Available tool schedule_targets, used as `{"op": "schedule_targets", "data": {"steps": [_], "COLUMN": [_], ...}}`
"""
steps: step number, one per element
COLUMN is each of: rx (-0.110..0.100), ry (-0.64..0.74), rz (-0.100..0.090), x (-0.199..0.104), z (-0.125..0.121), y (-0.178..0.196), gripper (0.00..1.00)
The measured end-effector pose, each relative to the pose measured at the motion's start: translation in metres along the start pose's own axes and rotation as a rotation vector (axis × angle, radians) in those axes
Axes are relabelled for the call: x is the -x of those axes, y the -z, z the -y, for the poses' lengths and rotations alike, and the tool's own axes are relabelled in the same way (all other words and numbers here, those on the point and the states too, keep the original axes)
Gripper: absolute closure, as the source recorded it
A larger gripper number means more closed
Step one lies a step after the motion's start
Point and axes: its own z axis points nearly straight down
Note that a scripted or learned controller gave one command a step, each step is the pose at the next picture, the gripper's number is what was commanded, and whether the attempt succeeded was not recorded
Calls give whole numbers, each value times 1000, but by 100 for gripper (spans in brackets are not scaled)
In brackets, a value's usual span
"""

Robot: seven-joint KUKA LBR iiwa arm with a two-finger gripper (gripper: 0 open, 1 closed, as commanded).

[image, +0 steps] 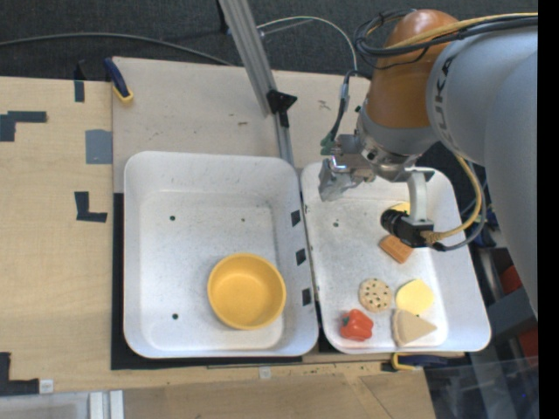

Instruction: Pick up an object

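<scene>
Nearest my camera, in the right white bin (pixel 454 334), lie a pale wedge (pixel 412 328), a red pepper-like toy (pixel 355 325), a round speckled cookie (pixel 375 294) and a yellow disc (pixel 416 297). From the cookie, my end effector (pixel 336 180) hangs well up toward the bin's far-left corner, holding nothing I can see; its width I cannot tell.

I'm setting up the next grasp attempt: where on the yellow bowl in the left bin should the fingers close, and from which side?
Take the yellow bowl by its rim, coming straight down from above. It sits upright and open, so one finger can likely drop inside and one outside the wall. The rim toward the middle of the left bin looks best; the near side sits close to the bin's wall.
</scene>
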Motion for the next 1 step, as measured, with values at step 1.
{"op": "schedule_targets", "data": {"steps": [1], "rx": [0], "ry": [1], "rz": [0], "x": [-59], "z": [-12], "y": [5], "gripper": [100]}}
